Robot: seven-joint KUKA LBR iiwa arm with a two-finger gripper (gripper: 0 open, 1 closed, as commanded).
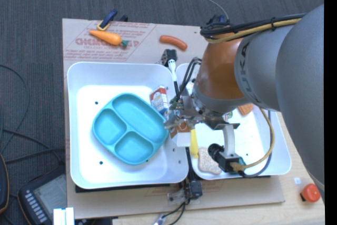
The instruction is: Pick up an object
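My gripper (pixel 176 121) hangs over the wall between the two white bins, at the right edge of the left bin (pixel 73 113), with the arm's wrist hiding most of it. A blue divided plate (pixel 129 128) lies in the left bin, its right rim just left of the gripper. A small red and white packet (pixel 159 98) sits above the plate, close to the gripper. In the right bin (pixel 279 158) I see a yellow piece (pixel 194 140), a beige lumpy thing (pixel 208 162) and an orange thing (pixel 245 109), partly hidden under the arm.
Behind the bins, on the cardboard sheet, lie a toy carrot (pixel 108 37), a blue clip (pixel 108 18) and a toy sausage (pixel 172 42). A small orange object (pixel 310 193) rests on the bench at the front right. The arm covers much of the right bin.
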